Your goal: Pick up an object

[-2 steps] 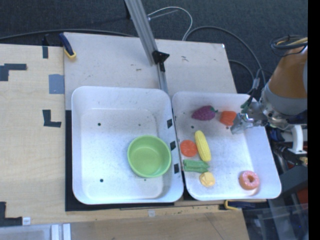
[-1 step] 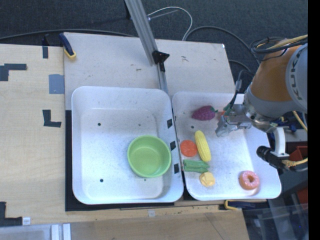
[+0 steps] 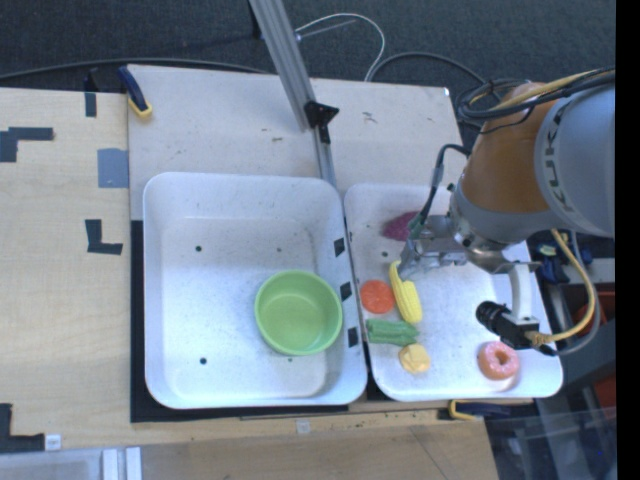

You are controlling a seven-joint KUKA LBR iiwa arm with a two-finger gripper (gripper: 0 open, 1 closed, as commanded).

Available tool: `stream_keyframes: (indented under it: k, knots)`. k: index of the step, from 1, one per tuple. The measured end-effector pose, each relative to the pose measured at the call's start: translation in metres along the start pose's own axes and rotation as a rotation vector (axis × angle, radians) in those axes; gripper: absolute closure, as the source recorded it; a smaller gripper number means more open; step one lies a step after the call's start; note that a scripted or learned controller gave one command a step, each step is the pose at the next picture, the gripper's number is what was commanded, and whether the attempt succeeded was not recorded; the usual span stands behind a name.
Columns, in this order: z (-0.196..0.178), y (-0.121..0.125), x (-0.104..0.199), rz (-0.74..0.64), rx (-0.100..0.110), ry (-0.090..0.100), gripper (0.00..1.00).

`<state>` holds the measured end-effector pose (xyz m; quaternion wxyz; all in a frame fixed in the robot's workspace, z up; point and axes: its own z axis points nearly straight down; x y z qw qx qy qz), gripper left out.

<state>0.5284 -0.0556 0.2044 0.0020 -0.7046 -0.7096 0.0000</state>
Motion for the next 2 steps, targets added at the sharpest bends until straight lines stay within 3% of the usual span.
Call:
stream_keyframes:
  k: [2]
  knots:
    - [-0.010,-0.014,0.125,-0.002,0.000,-0.001,1.00]
